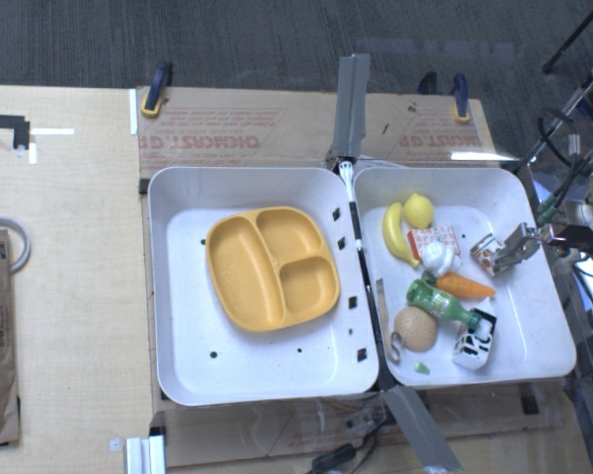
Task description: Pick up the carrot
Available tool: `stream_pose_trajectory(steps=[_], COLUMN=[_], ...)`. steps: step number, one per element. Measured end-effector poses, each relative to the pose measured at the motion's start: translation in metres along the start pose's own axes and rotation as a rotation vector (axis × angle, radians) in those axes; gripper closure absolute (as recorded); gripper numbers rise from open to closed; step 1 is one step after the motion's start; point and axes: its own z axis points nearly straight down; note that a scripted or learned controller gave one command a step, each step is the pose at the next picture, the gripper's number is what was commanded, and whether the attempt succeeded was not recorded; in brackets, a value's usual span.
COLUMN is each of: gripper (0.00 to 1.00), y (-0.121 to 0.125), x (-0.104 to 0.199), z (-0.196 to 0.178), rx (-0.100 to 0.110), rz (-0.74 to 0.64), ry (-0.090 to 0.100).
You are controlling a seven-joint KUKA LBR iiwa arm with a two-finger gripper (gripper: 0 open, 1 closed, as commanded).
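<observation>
A: Where's your carrot [465, 286]?

B: Right bin [534, 358], middle-right of frame, lying flat, touching the green bottle [441, 303], just below the gripper [517, 246].

A: Gripper state?

B: Can't tell from here; it's low by a small red-and-white packet [486, 253].

A: Handling?

B: Looks like a light, stiff, smooth toy, so it may slip. Take it mid-body, across the narrow width.

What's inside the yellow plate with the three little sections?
Nothing shows in the yellow plate: all three sections look bare. It sits in the left bin and hides the patch of bin floor beneath it.
</observation>
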Motion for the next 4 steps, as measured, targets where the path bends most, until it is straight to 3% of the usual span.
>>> stream_pose_trajectory(steps=[1,2,3,4], gripper=[0.00,0.00,0.00,0.00], y=[0.002,0.043,0.061,0.072], x=[-0.021,-0.031,-0.043,0.008], z=[0.113,0.196,0.195,0.195], rx=[0.001,-0.002,-0.005,-0.004], rz=[-0.091,-0.159,-0.535,-0.600], ry=[0.001,0.001,-0.001,-0.001])
